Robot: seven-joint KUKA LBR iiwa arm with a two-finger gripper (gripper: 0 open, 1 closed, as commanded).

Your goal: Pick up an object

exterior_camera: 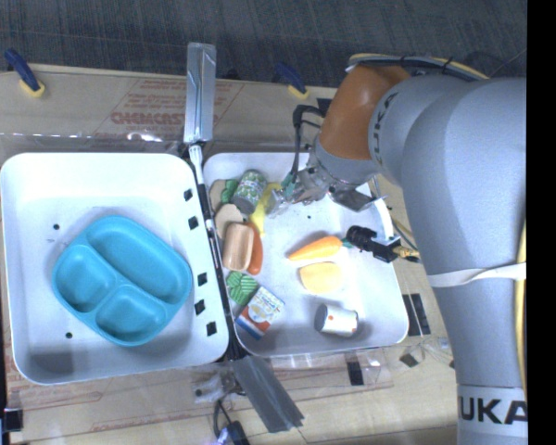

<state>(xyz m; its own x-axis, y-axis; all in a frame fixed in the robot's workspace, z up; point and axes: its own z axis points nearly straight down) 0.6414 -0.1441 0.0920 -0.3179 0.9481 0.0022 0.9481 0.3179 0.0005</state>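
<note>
- Reaching in from the right of the camera view, I have my two-finger gripper (pixel 295 191) lowered into the far left part of the right white bin (pixel 389 290), close above the small yellow banana-shaped toy (pixel 262 208); I judge that toy, or the green-labelled can (pixel 249 189) just left of it, to be my target, since the task leaves the choice open.
- I cannot tell whether my gripper is released or clenched, and I see nothing clearly between its tips.
- The right white bin holds the clutter: nearer the camera than the banana toy lie a tan and orange hot-dog toy (pixel 240 246), an orange carrot-shaped toy (pixel 315 247), a pale yellow wedge (pixel 321 276), a small white cup on its side (pixel 337 319) and a flat printed packet (pixel 260 309).
- The left white bin (pixel 18 248), well left of the banana toy, holds a blue three-compartment plastic tray (pixel 122 278), likely a drop spot.
</note>
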